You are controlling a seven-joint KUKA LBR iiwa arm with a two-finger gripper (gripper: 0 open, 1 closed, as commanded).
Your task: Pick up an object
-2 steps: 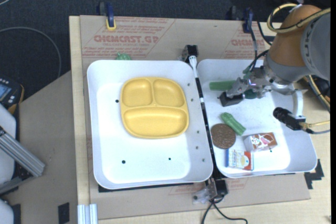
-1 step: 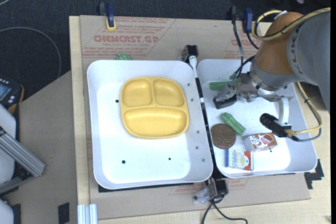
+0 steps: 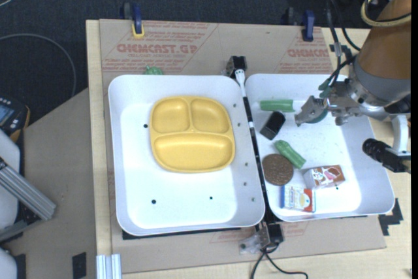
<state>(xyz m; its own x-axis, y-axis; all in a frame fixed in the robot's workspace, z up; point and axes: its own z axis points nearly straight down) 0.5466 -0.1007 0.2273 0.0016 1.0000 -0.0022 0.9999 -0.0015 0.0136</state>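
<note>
Several small objects lie in the right bin (image 3: 366, 206). A green cylinder (image 3: 276, 104) rests near its far left, with a black block (image 3: 272, 124) just in front of it. Nearer the front are a second green piece (image 3: 289, 153), a brown disc (image 3: 278, 168), a brown and white carton (image 3: 324, 176) and a red, white and blue box (image 3: 299, 198). My gripper (image 3: 312, 112) hangs over the far middle of this bin, to the right of the green cylinder and the black block. Nothing can be seen in its grasp.
The left bin (image 3: 130, 160) holds a yellow divided plate (image 3: 192, 134). The grey and orange arm (image 3: 385, 55) enters from the right over the right bin's far corner. A black cable fitting (image 3: 236, 65) sits where the two bins meet at the back.
</note>
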